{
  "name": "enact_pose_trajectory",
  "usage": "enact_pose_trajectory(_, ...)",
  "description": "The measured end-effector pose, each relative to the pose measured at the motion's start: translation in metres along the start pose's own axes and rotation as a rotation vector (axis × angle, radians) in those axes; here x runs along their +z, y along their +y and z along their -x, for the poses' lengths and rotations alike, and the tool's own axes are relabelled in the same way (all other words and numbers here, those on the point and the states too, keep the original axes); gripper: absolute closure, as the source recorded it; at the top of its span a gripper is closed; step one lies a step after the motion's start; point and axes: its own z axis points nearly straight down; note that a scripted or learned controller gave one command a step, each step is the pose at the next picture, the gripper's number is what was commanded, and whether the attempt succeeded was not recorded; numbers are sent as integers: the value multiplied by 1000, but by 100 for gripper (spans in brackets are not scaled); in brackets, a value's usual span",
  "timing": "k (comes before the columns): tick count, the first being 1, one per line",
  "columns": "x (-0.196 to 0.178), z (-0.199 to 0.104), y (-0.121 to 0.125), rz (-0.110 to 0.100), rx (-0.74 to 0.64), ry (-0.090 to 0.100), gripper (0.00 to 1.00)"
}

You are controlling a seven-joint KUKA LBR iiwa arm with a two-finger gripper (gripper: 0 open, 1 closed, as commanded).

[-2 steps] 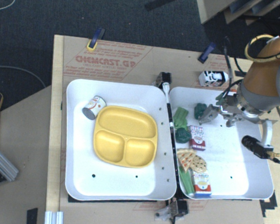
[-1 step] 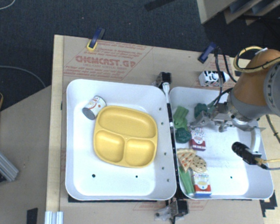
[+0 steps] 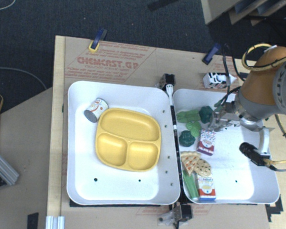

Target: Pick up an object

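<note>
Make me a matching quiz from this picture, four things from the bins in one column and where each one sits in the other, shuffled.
Things:
1. yellow divided tray
2. small can
3. red and white carton
4. gripper

Places:
A. lying on its side in the left bin, at the tray's upper left corner
B. in the right bin, just below the gripper
C. middle of the left bin
D. over the upper part of the right bin

Pairs: 1-C, 2-A, 3-B, 4-D
</note>
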Motion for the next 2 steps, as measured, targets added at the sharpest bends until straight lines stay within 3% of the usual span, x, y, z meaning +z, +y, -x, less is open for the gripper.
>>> enact_pose_trajectory(2, -94, 5, 1, -1, -1, -2, 100)
